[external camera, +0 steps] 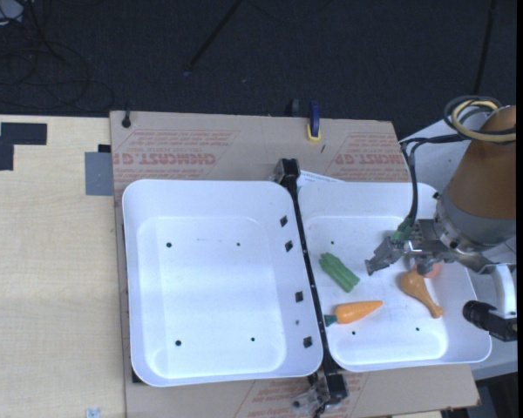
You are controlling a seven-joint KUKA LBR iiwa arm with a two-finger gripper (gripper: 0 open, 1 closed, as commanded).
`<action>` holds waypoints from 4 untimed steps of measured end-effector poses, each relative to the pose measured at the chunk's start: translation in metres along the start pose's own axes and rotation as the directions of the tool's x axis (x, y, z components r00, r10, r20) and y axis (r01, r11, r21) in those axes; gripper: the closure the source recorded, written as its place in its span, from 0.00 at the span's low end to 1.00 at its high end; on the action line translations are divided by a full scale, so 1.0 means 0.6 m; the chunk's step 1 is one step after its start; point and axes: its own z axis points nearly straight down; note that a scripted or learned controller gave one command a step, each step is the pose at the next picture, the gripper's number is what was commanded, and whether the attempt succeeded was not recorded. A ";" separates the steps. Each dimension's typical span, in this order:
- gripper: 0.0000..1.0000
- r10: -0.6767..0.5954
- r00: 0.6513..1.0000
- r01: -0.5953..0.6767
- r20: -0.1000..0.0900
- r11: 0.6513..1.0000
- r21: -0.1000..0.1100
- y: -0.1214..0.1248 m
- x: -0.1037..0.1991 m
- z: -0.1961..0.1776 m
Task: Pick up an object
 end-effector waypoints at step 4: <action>1.00 -0.006 1.000 0.006 -0.002 1.000 0.004 0.028 0.112 -0.060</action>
